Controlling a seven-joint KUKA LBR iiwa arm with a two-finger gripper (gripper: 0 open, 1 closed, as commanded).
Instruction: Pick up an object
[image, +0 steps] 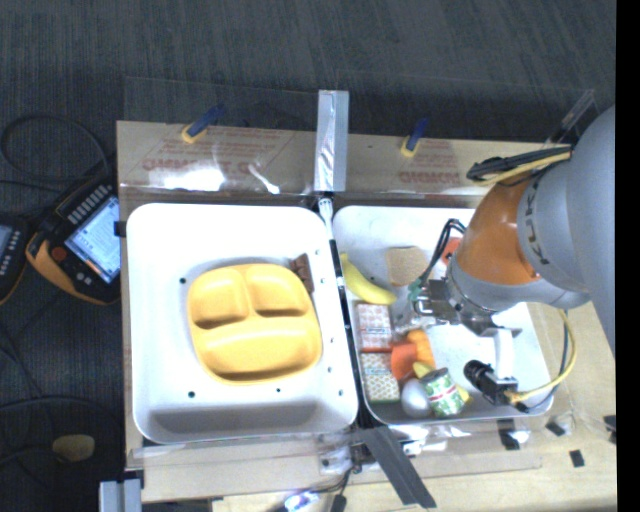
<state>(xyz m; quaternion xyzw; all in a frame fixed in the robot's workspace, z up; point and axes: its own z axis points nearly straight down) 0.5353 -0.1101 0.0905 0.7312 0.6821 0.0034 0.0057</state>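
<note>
Left bin (150, 300): yellow tray (255, 320), rigid, wide, slick; awkward to pinch. Right bin (540, 345): banana (365, 287), light, curved; take mid-body. Carton (373, 325) below it, stiff, flat. Orange piece (412, 355) just beside hand (418, 305). Hand low over clutter; open or closed, cannot tell.

You see the arm (585, 210) as a smooth grey shell of rounded links, with a glossy orange band (500, 240) above the wrist. Behind the fingers sits the gripper (425, 300), a metallic grey block. Thin black cables (440, 245) loop beside the band; a yellow cable (560, 370) curves past a small black cylindrical fitting (485, 378).
</note>
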